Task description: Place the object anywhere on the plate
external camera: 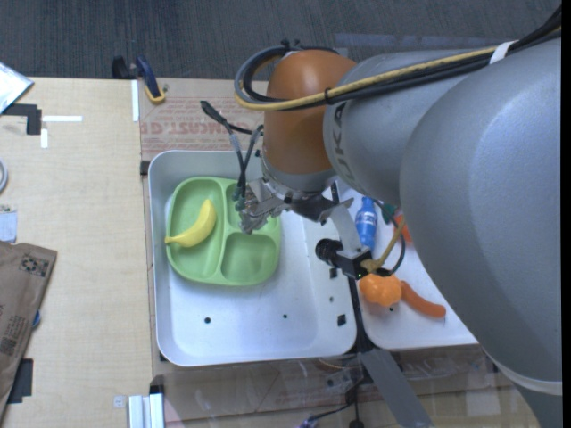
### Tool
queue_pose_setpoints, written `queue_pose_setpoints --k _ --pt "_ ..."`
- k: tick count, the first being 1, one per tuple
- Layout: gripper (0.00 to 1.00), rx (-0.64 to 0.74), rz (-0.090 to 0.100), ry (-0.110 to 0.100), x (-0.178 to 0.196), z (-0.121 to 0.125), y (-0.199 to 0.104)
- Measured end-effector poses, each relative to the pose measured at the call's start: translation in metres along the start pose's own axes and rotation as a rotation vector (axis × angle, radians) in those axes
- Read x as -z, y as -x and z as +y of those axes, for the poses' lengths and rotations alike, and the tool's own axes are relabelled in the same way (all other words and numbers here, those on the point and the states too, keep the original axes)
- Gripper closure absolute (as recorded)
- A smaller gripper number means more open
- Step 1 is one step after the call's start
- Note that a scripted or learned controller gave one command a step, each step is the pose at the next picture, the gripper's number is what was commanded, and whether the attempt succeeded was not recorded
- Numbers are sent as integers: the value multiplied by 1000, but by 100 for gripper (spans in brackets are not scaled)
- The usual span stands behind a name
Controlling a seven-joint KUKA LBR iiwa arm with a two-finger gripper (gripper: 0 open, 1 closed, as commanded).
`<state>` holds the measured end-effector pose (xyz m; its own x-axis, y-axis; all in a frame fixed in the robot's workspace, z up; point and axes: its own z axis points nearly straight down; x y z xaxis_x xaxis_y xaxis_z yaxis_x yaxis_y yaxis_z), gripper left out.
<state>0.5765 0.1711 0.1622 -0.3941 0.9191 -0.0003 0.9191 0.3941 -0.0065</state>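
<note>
Worktop [80, 239]: pale wood, bearing two white bins.
Left bin [241, 328]: holds green plate [250, 261].
Banana [194, 226]: lying in plate's left compartment.
Gripper [252, 210]: over plate's upper right; released or clenched, cannot tell.

A green plate [223, 261] with three compartments sits in the upper part of the left white bin [241, 333]. A yellow banana [196, 226] lies in the plate's left compartment, slanting from upper right down to lower left. The grey arm [446, 150] reaches in from the right, its orange band [299, 105] above the wrist, and the end effector [252, 210] hangs over the plate's upper right compartment, just beside the banana. In the right bin [419, 328] lie a blue bottle [366, 223], an orange fruit [382, 290] and a carrot [421, 301], the last two touching. The bins rest on a light wooden table [71, 266].
</note>
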Motion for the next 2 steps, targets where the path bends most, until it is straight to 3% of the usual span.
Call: queue_pose_setpoints --k 1,2 --pt "0 0 0 0 0 0 0" --pt "0 -151 0 0 56 -89 -15"
